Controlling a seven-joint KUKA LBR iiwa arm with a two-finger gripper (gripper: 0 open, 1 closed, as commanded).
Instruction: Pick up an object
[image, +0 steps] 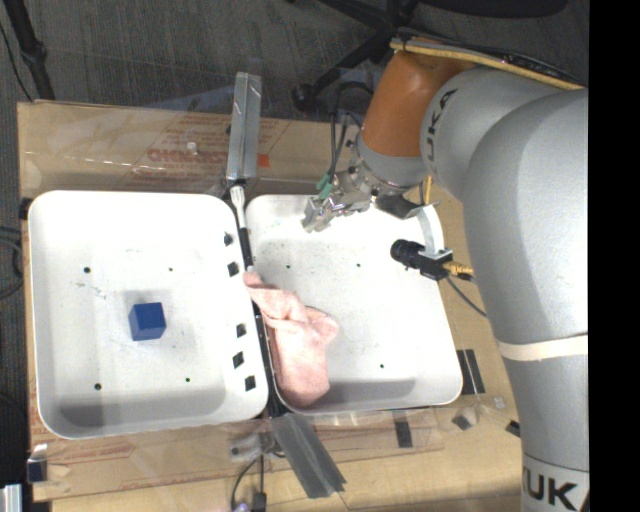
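Observation:
A small blue cube (147, 320) lies in the left bin (60, 400), toward its left middle. A crumpled pink cloth (295, 340) rests in the right bin (420, 375) against its left wall, partly draped over the divider between the bins. My gripper (325, 208) hangs over the back left part of the right bin, well above and behind the cloth and far to the right of the cube. Nothing shows between its fingers.
The large grey arm (520, 200) with its orange band fills the right side and overhangs the right bin's back edge. A grey bar (242, 125) stands behind the divider. The bench's cardboard surface (120, 140) surrounds the bins.

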